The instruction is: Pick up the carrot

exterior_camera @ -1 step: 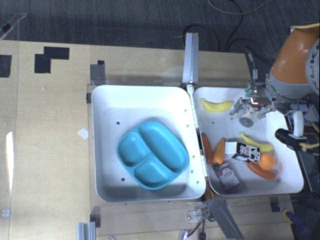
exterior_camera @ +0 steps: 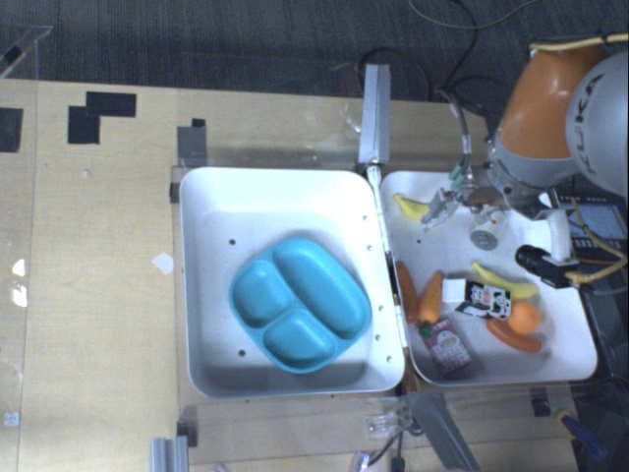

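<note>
Camera view shows the carrot (exterior_camera: 429,297) lying in the right bin (exterior_camera: 580,362), close to its left wall, among small clutter: a banana (exterior_camera: 503,278), a small card (exterior_camera: 486,299), an orange fruit (exterior_camera: 526,319). The left bin (exterior_camera: 206,264) carries a blue divided tray (exterior_camera: 300,303), likely the drop-off place. The end effector (exterior_camera: 470,203) hangs over the right bin's far end, well apart from the carrot, gripping nothing I can see; how wide it stands I cannot tell.

Arm reaching from right, tool (exterior_camera: 447,203) lowered
</note>
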Robot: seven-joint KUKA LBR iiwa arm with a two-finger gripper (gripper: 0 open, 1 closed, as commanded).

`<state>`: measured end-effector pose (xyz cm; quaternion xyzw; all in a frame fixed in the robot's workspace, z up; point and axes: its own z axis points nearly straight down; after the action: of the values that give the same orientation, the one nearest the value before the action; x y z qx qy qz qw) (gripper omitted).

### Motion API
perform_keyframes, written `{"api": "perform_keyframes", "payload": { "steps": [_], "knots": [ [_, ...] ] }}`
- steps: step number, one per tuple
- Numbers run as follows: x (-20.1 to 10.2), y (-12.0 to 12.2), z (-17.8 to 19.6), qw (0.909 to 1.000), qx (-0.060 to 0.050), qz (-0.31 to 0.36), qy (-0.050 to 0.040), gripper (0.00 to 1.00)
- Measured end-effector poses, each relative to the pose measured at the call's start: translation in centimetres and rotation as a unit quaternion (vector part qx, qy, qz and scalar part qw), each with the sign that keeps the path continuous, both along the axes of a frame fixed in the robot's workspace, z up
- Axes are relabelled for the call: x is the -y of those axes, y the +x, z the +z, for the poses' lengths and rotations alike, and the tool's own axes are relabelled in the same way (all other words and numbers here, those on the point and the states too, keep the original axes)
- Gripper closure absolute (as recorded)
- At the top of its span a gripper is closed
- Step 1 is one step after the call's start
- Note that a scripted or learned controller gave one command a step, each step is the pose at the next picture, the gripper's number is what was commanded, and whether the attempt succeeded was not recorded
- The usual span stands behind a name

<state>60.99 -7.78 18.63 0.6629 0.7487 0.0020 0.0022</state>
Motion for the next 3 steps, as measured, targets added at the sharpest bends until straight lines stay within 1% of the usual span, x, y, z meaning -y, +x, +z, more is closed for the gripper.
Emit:
{"api": "perform_keyframes", "payload": {
  "steps": [1, 2, 3],
  "knots": [
    [4.0, -4.8, -9.7, 0.9993, 0.003, 0.037, -0.0012, 0.00],
    [1.5, -3.7, -4.8, 0.9997, 0.001, 0.023, -0.0003, 0.00],
    [1.9, -1.1, 9.2, 0.9987, 0.001, 0.052, -0.0010, 0.00]
  ]
}}
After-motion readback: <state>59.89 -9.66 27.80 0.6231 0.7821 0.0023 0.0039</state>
